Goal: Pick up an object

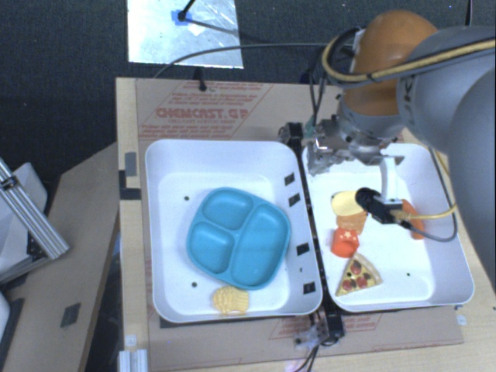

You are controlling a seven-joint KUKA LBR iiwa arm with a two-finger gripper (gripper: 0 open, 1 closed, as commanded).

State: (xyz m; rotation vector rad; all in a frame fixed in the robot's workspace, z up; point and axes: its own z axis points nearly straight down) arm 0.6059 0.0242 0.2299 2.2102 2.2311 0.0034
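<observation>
The right bin (442, 277) holds a yellow-topped orange cup-shaped toy (349, 211), a red-orange toy (345, 242) just below it, a pizza slice toy (358, 276) nearer the front, and a small orange piece (416, 228) to the right. My gripper (350, 161) hangs over the back left part of this bin, just above the yellow-topped toy. A black part (373, 205) of the tool lies against that toy's right side. Nothing is visibly held.
In the left bin (167, 208) lie a blue divided plate (238, 237) and a yellow corn-like toy (231, 300) by the front wall. The grey arm and its orange band (391, 45) cover the back right corner. A yellow cable (434, 215) loops over the right bin.
</observation>
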